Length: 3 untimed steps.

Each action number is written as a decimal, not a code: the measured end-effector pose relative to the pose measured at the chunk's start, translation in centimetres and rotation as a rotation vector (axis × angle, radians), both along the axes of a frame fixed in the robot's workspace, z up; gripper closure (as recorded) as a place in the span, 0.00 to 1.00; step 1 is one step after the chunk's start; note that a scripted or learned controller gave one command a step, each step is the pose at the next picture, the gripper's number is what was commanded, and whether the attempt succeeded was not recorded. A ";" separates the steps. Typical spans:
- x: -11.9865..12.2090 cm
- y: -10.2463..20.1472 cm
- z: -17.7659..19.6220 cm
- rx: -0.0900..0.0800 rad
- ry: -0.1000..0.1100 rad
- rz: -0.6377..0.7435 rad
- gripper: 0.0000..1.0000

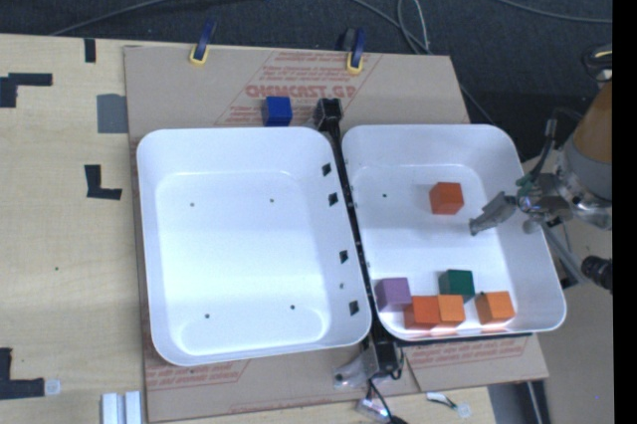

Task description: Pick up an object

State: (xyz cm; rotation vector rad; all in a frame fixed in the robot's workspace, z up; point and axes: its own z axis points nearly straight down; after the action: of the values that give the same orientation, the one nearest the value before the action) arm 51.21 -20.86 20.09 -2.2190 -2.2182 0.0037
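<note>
The right white bin (498, 145) holds several small blocks. One orange block (446, 198) lies alone near the bin's middle. Along the near wall sit a purple block (392, 292), a green block (457, 282) and three orange blocks (451, 310) in a row. My gripper (495, 211) reaches in over the right bin's right side, just right of the lone orange block and apart from it. Nothing shows in its grasp.
The left white bin (159, 153) lies beside the right one, joined by a black divider (343, 213). A blue block (278, 109) rests on the cardboard behind the bins. Two blue clamps (355, 51) hold the cardboard's far edge. Cables run across the dark floor behind.
</note>
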 end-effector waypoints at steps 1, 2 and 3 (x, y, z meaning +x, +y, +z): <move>0.1 0.0 0.2 -0.001 -0.004 0.001 0.00; 0.6 0.2 -5.9 0.000 0.001 0.001 0.00; 0.5 0.3 -11.2 0.000 0.000 0.001 0.00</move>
State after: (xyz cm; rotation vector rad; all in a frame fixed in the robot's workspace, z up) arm 51.71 -20.58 8.93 -2.2178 -2.2193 0.0036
